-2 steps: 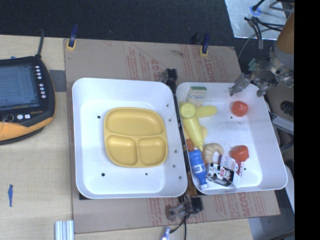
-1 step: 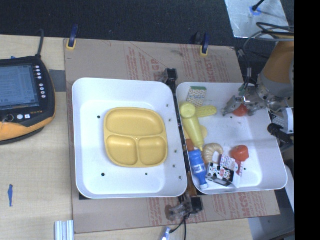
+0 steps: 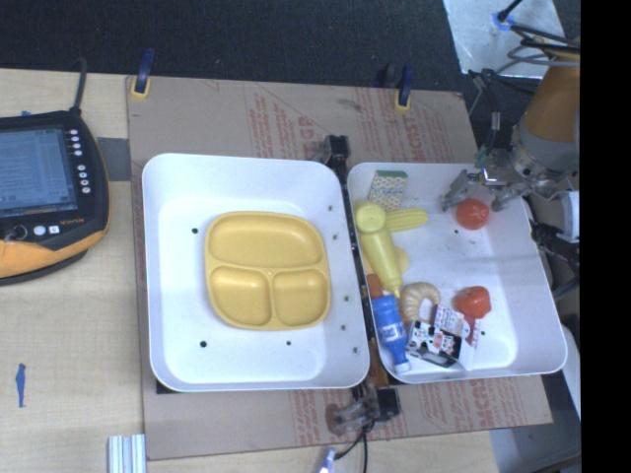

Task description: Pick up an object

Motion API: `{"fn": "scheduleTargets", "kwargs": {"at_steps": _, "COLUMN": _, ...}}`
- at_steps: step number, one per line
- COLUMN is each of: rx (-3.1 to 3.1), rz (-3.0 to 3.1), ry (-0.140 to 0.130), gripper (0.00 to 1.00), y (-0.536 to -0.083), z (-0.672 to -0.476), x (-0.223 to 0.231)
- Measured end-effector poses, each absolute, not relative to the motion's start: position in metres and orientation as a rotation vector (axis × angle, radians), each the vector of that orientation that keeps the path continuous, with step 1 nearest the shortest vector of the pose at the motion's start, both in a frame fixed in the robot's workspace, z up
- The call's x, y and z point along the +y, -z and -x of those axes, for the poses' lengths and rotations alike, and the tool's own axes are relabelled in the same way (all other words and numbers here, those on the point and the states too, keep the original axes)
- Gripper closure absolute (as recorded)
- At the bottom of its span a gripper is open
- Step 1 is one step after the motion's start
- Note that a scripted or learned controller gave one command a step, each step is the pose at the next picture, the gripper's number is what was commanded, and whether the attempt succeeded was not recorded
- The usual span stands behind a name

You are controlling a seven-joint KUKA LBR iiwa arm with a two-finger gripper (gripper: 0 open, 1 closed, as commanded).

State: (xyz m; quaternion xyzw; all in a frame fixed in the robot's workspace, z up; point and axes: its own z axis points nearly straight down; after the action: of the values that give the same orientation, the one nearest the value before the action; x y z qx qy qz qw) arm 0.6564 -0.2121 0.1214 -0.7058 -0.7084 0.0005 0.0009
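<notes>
My gripper [image 3: 481, 197] hangs over the far right part of the right bin [image 3: 523, 294], fingers spread open. A small red ball [image 3: 472, 214] lies on the bin floor just under and between the fingertips, not clamped. The same bin also holds a yellow bottle [image 3: 381, 246], a short yellow piece [image 3: 408, 221], a green patterned packet [image 3: 389, 185], a blue bottle [image 3: 387, 329], a tan pastry-like toy [image 3: 420, 297], a second red object [image 3: 473, 302] and a printed card box [image 3: 440, 342].
The left bin [image 3: 177, 343] carries a yellow divided plate [image 3: 268, 269]. A teach pendant [image 3: 41, 190] with an orange rim lies on the bench at far left. Clamps [image 3: 141, 73] pin the cardboard sheet at the back. Cables and a stand crowd the right edge.
</notes>
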Motion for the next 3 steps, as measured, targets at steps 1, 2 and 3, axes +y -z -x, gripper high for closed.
{"fn": "scheduleTargets", "kwargs": {"at_steps": 1, "rx": -2.225, "rz": 2.213, "ry": -0.005, "gripper": 0.00, "y": -0.092, "z": -0.656, "x": -0.209}}
{"fn": "scheduleTargets", "kwargs": {"at_steps": 2, "rx": -2.227, "rz": 2.210, "ry": -0.005, "gripper": 1.00, "y": -0.103, "z": -0.656, "x": -0.209}}
{"fn": "scheduleTargets", "kwargs": {"at_steps": 3, "rx": -2.225, "rz": 2.217, "ry": -0.001, "gripper": 1.00, "y": -0.125, "z": -0.657, "x": -0.212}}
